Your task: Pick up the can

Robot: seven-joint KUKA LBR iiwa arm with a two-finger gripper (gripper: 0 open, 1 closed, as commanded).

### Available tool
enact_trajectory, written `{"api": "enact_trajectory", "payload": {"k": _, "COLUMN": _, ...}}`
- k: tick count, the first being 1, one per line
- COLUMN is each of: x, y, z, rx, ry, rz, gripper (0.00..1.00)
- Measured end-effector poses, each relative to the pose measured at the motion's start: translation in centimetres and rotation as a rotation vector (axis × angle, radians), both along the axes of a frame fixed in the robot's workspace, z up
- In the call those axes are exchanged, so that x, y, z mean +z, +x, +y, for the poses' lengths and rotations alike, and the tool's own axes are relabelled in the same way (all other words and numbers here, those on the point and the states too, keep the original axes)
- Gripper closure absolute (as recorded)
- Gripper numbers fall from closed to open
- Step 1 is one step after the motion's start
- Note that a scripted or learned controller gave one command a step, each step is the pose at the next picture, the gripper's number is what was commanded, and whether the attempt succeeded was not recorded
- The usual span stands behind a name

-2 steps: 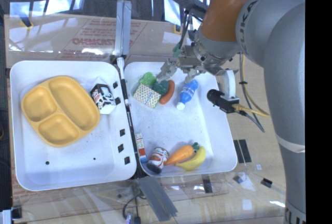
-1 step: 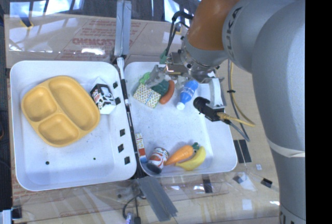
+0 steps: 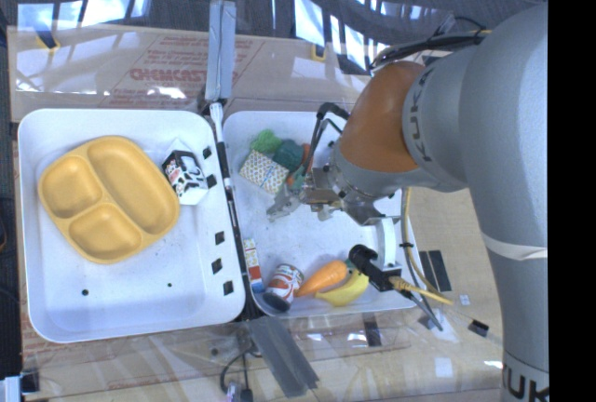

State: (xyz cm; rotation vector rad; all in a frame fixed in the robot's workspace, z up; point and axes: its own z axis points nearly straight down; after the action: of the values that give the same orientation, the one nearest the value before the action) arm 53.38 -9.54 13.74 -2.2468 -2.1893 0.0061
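— Gripper (image 3: 287, 201), entry one: position and state?
— Over the middle of the right shallow white bin (image 3: 307, 247), carried by the grey arm with the orange band (image 3: 382, 126) that enters from 3 o'clock. Whether it is clenched or released: cannot tell.
— Entry two, the task item?
— Red-and-white metal can (image 3: 284, 281), lying on its side at 7 o'clock in the same bin, close to the near wall. It lies at 6 o'clock from the gripper, clearly apart from it.
— Neighbours of the can?
— Orange carrot-shaped toy (image 3: 324, 276) just beside it at 3 o'clock, and a yellow banana-shaped toy (image 3: 345, 291) touching the carrot's far side.
— Remainder of that bin?
— Pale patterned cardboard box (image 3: 264, 170), tilted, at 10 o'clock from the gripper and near it. Green leafy lump (image 3: 265, 141) at 11 o'clock in the bin, with a teal object (image 3: 289, 154) just beside it at its 4 o'clock.
— Left shallow white bin (image 3: 121, 302)?
— Yellow plastic plate with three compartments (image 3: 107, 195) towards 9 o'clock. Small black-and-white carton (image 3: 186, 175) at the plate's 3 o'clock, near the bin's right wall.
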Motion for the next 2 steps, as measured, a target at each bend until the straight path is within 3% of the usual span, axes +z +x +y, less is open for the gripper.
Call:
{"api": "enact_trajectory", "payload": {"k": 1, "x": -2.6, "y": 2.4, "z": -7.7, "rx": -0.081, "ry": -0.001, "rz": -0.002, "gripper": 0.0}}
{"api": "enact_trajectory", "payload": {"k": 2, "x": -4.6, "y": 5.4, "z": -8.0, "rx": -0.066, "ry": 0.0, "rz": -0.003, "gripper": 0.0}}
